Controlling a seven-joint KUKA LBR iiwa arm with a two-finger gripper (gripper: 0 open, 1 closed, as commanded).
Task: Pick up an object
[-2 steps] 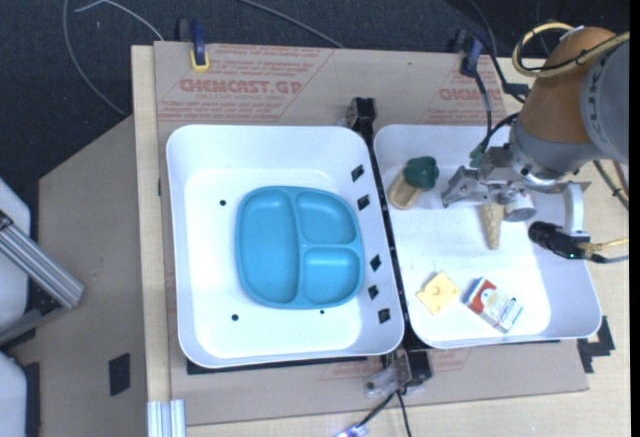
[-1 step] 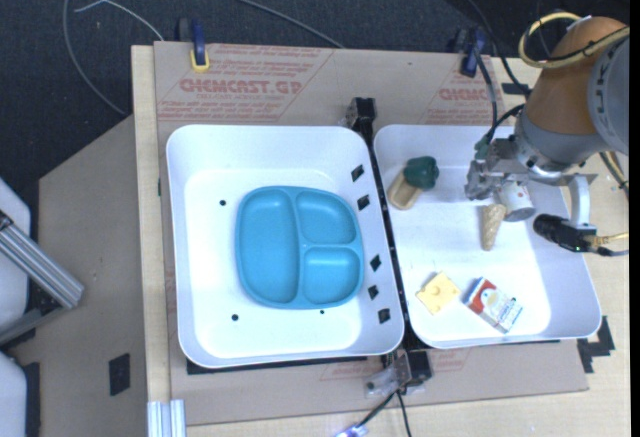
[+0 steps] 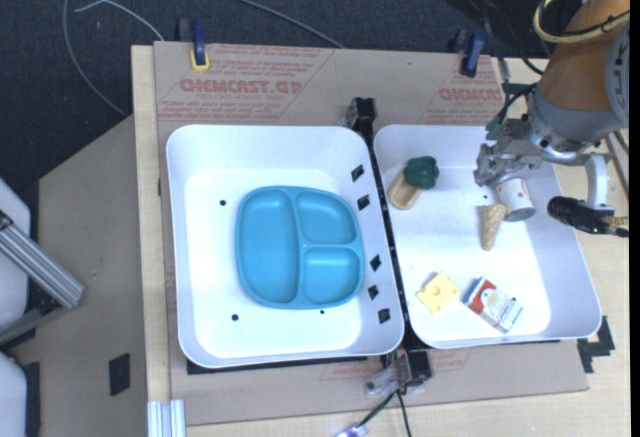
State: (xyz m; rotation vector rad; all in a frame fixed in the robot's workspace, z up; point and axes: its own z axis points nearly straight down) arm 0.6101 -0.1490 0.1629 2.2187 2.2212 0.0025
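Lying nearest the camera in the right bin (image 3: 575,310) are a small red, white and blue packet (image 3: 494,304) and, just beside it to the left, a yellow wedge like a piece of cheese (image 3: 438,293). The left bin (image 3: 190,225) holds a blue divided plate (image 3: 298,247), resting flat near its middle. Farther back in the right bin, a tan cone-shaped piece (image 3: 491,224) lies apart from the packet. Just above it hangs the gripper (image 3: 508,187), low over the bin, with a small white cylinder (image 3: 516,199) at its tip; whether that is held or part of the tool I cannot tell. Toward the bin's far left lie a dark green object (image 3: 422,171) touching a tan one (image 3: 403,191).
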